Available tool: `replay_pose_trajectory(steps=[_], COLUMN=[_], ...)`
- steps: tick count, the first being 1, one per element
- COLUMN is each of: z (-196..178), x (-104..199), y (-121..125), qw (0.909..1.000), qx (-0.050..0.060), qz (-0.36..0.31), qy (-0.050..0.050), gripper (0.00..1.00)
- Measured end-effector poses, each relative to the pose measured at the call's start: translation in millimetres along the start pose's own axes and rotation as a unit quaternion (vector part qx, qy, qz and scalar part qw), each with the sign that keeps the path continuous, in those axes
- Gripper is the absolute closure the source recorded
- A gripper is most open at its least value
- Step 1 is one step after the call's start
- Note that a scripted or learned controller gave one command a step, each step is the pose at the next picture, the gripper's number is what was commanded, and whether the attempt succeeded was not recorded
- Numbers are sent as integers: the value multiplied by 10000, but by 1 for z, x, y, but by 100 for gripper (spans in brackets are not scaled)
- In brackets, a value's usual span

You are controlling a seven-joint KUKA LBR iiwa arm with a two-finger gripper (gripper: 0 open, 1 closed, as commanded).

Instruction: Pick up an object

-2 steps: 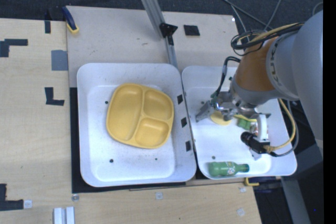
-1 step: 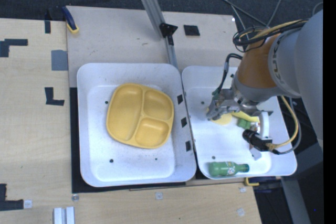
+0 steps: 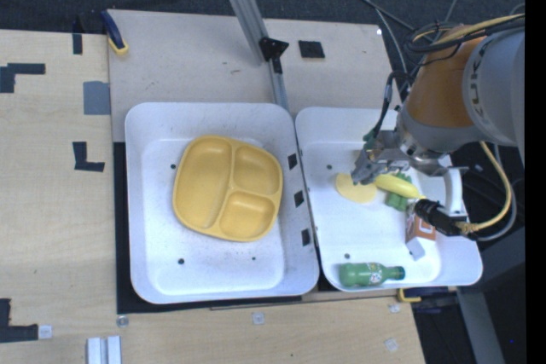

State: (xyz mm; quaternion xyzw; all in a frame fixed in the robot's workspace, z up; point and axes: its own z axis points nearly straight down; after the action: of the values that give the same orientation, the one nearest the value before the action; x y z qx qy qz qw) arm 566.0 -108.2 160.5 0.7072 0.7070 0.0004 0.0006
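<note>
**A:** You've got two bins side by side on the bench (image 3: pixel 196 55). What's in the left bin (image 3: pixel 141 209)?

**B:** One divided plate (image 3: pixel 228 187), lying about in the middle, a bit toward the far side.

**A:** And the right bin (image 3: pixel 320 141)?

**B:** You see the gripper (image 3: pixel 368 169) low over its middle, the arm (image 3: pixel 452 89) coming in from the right. A flat disc (image 3: pixel 354 190) lies right under it. A banana (image 3: pixel 396 184) lies just right of the disc, with a small block (image 3: pixel 397 201) touching the banana's near side. A bottle (image 3: pixel 369 274) lies on its side at the near edge. A small box (image 3: pixel 419 228) sits between bottle and banana, toward the right wall.
</note>
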Motion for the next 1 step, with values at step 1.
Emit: replay_pose_trajectory(steps=[1], z=[-63], x=[2], y=[1], qw=[10000], qx=[-15], qz=[-9], qy=[-2], gripper=[100])
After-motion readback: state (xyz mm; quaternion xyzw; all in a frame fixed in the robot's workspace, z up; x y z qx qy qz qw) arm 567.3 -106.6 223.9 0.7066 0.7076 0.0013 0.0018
